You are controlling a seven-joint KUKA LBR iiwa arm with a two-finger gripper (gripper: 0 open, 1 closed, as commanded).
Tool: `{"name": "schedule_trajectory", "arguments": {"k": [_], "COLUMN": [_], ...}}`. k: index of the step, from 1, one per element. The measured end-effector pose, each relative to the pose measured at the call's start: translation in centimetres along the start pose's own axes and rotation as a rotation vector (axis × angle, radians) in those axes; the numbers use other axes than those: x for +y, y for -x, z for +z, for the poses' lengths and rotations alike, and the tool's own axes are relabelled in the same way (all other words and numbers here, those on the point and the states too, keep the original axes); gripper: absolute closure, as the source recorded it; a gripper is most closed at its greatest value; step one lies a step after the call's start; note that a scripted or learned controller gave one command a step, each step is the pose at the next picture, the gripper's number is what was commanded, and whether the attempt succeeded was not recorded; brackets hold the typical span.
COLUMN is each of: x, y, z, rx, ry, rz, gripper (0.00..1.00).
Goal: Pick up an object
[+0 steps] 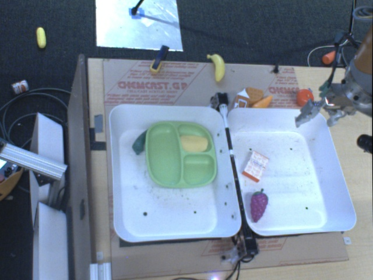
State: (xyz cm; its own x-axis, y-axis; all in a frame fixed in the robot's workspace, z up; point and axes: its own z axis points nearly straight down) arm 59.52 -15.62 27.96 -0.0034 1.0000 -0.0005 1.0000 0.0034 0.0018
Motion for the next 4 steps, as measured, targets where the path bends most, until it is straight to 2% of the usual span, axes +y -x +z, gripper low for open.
{"name": "schedule_trajectory", "arguments": {"k": [1, 2, 3, 4], "x": [-10.9, -7.8, -0.2, -2.7], "y": [-4.5, -5.6, -6.9, -7.4], "z": [7.4, 16.6, 16.8, 19.6], "rx": [0.006, 0.002, 0.000, 0.001], "ry": [-0.015, -0.004, 0.006, -0.002], "rz": [0.003, -0.001, -0.005, 0.002], "gripper": [0.00, 0.00, 0.00, 0.00]}}
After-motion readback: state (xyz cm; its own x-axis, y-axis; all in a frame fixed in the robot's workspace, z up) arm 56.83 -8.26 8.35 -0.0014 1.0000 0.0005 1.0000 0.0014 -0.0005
